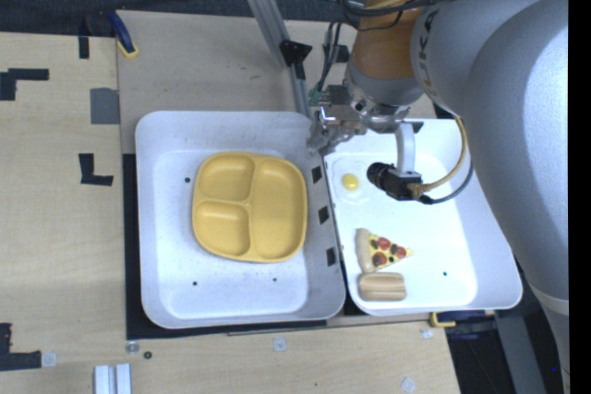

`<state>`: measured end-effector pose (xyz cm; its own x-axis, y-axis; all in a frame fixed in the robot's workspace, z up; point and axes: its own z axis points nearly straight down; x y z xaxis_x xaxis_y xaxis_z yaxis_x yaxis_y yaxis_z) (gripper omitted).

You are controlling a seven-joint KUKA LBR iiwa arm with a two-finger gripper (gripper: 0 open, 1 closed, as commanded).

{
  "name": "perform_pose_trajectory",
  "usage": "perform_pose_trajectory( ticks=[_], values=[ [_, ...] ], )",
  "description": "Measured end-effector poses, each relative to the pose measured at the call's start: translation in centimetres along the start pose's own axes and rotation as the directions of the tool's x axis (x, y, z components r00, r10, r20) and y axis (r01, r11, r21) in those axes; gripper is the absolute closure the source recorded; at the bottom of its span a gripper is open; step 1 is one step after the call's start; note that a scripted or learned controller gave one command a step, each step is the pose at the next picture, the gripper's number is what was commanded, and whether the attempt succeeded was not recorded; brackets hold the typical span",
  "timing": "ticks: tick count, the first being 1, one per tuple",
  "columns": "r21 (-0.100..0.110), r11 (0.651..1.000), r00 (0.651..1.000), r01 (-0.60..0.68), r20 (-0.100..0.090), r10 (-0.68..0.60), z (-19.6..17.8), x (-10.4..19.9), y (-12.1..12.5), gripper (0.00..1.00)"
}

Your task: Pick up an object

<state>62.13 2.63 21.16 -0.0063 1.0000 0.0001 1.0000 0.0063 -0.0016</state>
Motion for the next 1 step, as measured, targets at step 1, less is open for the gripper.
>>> perform_pose_trajectory(
  ticks=[1],
  values=[
    [0.0, 1.0, 1.0, 0.0, -0.001, 0.0, 0.37, 5.15, 0.9, 1.0]
  ],
)
